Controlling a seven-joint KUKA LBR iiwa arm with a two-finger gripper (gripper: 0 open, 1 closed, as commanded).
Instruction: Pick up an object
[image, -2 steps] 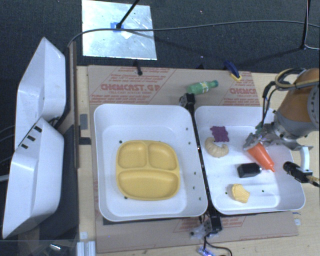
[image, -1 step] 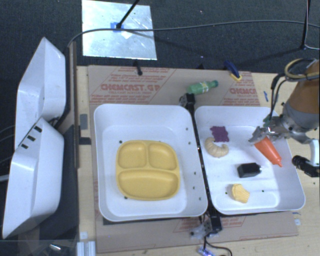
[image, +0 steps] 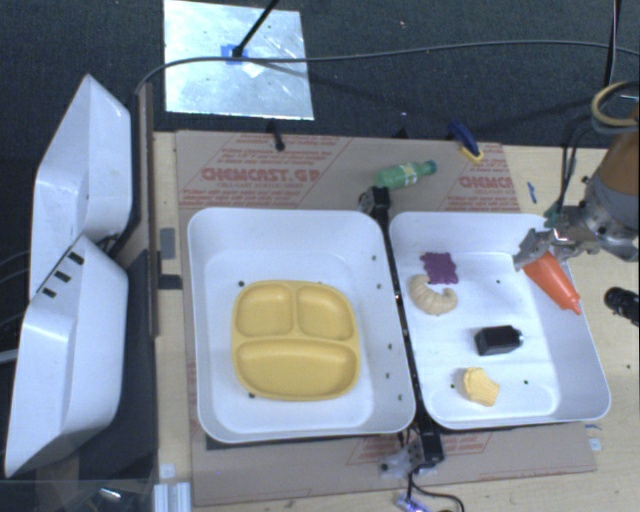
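Counting bins: two — left bin has one yellow tray.
Right bin: croissant, purple piece, black block, yellow piece.
Claw: closed on one orange carrot — gripped at its top.

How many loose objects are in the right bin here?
5: purple piece and croissant at its left, black block centre, yellow piece near front, orange carrot at the gripper.

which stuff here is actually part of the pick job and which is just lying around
For the job: gripper; orange carrot at its fingers; purple piece, croissant, black block, yellow piece in the right bin.

Lying about: yellow divided plate, green bottle, blue clip.
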